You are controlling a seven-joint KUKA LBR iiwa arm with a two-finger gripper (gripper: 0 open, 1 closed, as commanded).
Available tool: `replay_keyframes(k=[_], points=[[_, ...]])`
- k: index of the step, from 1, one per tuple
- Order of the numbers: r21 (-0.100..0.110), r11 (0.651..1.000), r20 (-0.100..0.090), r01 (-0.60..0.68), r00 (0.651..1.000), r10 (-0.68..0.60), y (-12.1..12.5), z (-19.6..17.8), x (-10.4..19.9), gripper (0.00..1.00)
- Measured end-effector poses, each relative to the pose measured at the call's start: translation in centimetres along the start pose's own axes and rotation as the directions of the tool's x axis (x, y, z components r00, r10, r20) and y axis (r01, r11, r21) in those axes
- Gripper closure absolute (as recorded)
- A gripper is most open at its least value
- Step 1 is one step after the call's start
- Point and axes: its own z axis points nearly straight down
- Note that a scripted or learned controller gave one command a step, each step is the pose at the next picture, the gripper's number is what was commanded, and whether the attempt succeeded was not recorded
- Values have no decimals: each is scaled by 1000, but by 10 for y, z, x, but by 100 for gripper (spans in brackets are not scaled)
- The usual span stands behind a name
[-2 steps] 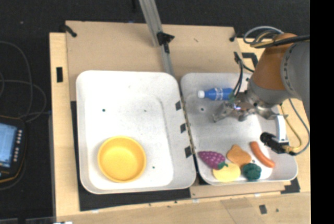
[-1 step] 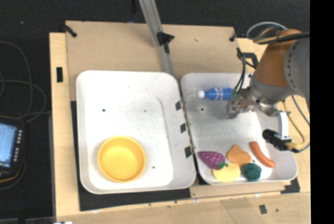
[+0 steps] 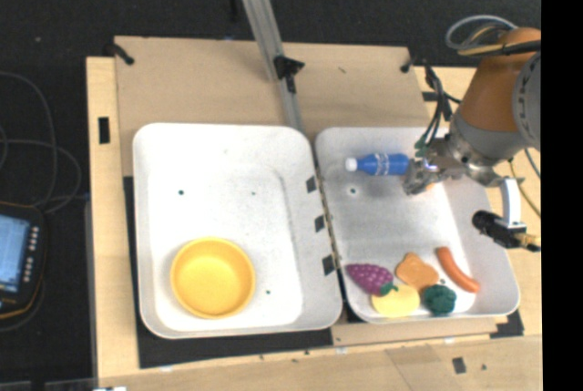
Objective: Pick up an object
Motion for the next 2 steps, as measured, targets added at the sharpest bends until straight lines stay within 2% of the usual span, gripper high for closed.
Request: replay_keyframes(k=[1,2], points=[[-3,1000,2,1,1000,-1,7,-57,-10,100],[0,1000,0,2,1000,-2,9,-84,-11,100]])
